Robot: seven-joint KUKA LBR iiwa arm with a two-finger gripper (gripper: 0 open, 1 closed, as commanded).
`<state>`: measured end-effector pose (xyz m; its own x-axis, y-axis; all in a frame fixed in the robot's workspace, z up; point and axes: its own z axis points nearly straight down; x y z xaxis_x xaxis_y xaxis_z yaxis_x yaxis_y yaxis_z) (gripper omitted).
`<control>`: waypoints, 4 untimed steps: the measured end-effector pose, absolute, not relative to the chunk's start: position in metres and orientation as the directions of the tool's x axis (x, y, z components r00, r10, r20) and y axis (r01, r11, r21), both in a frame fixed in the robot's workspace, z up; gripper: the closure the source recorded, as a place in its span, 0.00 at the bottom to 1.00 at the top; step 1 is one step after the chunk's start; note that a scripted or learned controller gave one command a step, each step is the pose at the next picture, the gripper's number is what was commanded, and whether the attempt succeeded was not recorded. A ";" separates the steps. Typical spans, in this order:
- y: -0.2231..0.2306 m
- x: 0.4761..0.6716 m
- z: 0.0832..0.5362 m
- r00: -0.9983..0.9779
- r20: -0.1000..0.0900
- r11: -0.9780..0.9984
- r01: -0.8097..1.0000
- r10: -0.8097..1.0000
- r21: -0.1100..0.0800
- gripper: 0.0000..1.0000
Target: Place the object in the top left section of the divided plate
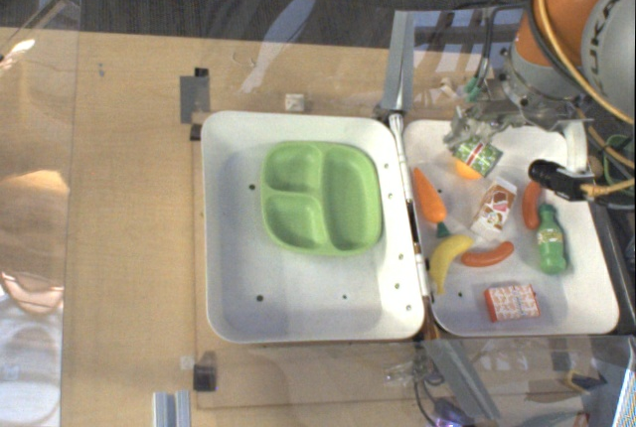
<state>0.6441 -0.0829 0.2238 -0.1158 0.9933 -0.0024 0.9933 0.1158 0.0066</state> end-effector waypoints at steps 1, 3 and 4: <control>-0.025 0.637 0.204 -0.284 -0.002 0.284 0.959 0.959 0.007 1.00; 0.109 0.595 0.186 -0.370 0.000 0.370 0.929 0.929 0.006 1.00; 0.108 0.595 0.186 -0.369 0.000 0.369 0.929 0.929 0.006 0.00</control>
<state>0.5947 0.1082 0.1859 -0.3693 0.9293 -0.0003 0.9293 0.3693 0.0062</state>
